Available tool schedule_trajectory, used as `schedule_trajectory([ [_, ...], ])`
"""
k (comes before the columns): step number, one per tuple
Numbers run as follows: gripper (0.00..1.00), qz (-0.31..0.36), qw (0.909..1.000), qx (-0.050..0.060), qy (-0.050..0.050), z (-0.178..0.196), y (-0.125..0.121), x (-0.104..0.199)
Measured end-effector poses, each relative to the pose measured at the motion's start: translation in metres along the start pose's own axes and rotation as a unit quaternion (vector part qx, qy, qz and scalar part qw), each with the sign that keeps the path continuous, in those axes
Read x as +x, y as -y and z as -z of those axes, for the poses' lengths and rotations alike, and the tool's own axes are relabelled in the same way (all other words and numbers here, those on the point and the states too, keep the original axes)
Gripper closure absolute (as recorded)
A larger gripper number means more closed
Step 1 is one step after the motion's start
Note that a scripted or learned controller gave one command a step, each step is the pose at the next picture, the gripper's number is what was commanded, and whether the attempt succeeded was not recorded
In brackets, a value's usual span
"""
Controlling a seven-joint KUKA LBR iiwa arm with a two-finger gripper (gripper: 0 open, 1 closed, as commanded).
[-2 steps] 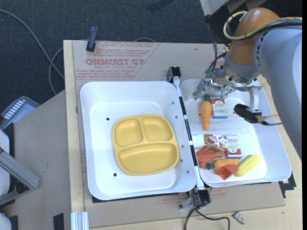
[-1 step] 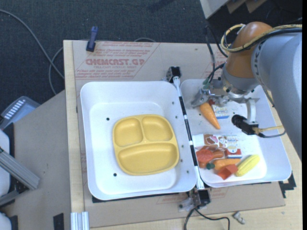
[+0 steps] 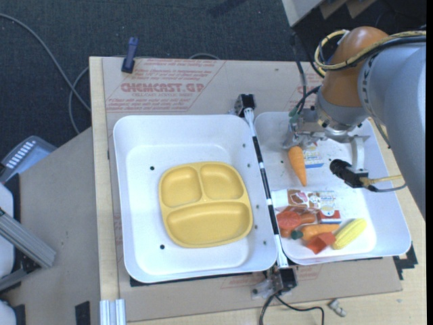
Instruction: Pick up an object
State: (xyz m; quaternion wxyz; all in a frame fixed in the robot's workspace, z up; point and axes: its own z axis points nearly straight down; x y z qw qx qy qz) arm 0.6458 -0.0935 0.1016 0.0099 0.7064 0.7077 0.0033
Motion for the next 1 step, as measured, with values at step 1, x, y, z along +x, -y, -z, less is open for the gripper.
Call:
schedule_trajectory([
  [1, 1.0, 0.0, 1.0, 0.008, -0.005, 0.0851, 0.0347, 0.0797],
])
